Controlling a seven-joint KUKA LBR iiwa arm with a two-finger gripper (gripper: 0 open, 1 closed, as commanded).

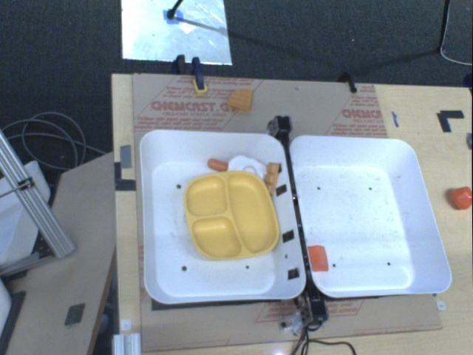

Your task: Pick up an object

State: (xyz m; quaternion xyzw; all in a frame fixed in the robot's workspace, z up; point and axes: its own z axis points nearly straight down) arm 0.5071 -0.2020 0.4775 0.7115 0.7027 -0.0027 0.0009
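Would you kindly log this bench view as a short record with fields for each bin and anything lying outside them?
left bin: yellow divided tray, small orange piece, white item and tan block behind the tray
right bin: orange block at its near left corner
outside bins: tan piece on the cardboard behind the left bin; orange object on the bench at right

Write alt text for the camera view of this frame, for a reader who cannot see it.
Two shallow white bins sit side by side on a bench: the left bin holds a yellow divided tray, with a small orange piece, a white object and a tan piece behind it. The right bin holds an orange block at its near left corner.
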